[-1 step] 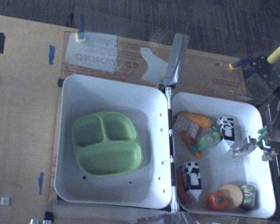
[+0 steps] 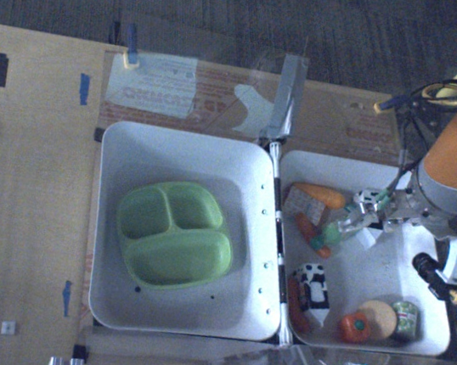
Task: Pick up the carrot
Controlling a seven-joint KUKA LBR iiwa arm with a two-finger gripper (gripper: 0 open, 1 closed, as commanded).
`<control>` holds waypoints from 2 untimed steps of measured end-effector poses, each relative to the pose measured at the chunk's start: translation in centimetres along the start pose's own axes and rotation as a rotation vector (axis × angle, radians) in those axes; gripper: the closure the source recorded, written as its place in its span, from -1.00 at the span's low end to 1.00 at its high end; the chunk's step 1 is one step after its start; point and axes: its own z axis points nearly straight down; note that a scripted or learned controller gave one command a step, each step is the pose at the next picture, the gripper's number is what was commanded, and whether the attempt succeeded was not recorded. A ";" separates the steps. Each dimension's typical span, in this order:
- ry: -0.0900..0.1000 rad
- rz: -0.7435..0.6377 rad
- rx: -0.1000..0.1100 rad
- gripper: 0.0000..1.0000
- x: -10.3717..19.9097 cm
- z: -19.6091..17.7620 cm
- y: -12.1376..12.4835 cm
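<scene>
Well, I see the carrot (image 2: 316, 234) in the right bin (image 2: 386, 271) — a small orange toy with a green top, just beside the gripper (image 2: 359, 217). I'd guess light, rigid plastic, slick and tapered, so I'd grasp mid-body across its width. Whether the gripper is parted or clenched I can't tell — too blurred.

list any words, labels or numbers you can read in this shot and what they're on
None can be read with certainty.
Red lettering on the clear sheet taped to the bench above the left bin: too blurred to read.
Fainter red lettering above the right bin: too blurred to read.
Small packet beside the carrot: any print is too small to tell.
Black and white carton: pattern, no legible text.
</scene>
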 end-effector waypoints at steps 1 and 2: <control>-0.016 -0.049 -0.026 -1.00 0.1 3.0 6.4; -0.018 -0.041 -0.027 -1.00 0.9 2.9 6.5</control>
